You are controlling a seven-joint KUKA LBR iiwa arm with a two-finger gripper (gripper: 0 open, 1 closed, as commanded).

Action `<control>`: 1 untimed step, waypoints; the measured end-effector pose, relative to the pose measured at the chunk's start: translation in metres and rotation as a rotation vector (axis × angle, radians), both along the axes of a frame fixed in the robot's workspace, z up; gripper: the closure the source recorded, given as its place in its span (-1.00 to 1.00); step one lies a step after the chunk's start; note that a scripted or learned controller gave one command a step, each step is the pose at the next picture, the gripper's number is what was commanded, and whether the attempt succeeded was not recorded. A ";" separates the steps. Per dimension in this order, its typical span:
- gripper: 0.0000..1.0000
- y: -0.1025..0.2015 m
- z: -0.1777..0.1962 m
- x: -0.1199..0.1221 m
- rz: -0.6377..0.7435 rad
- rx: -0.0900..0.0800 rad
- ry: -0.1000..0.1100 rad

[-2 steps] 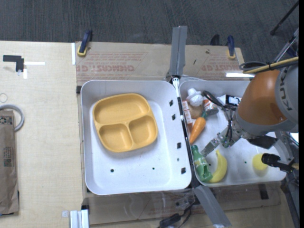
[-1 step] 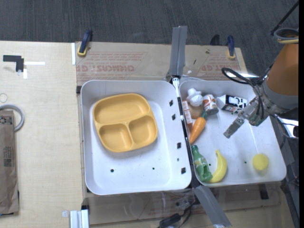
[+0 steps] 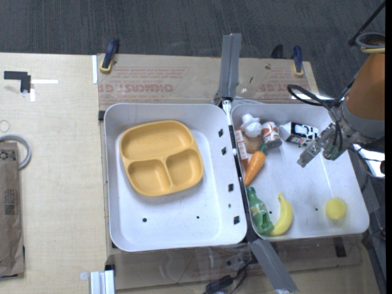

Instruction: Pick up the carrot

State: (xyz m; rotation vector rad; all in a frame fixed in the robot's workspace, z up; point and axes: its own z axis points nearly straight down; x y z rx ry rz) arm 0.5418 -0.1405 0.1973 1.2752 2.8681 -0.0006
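The carrot (image 3: 254, 166) lies in the right bin (image 3: 352, 182), near its left wall, with its long axis on a diagonal: the thick end points up and to the right, toward a small can (image 3: 271, 135), and the thin tip points down and to the left. The gripper (image 3: 318, 149) hangs over the right part of the same bin, well apart from the carrot, to its right and a little higher in the view. Its fingers stand apart with nothing between them.

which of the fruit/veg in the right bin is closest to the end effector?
The round yellow lemon, alone near the bin's right wall below the end effector; the orange carrot and yellow banana lie farther left.
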 end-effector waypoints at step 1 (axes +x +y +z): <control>-1.00 0.000 0.000 0.000 0.000 0.000 0.000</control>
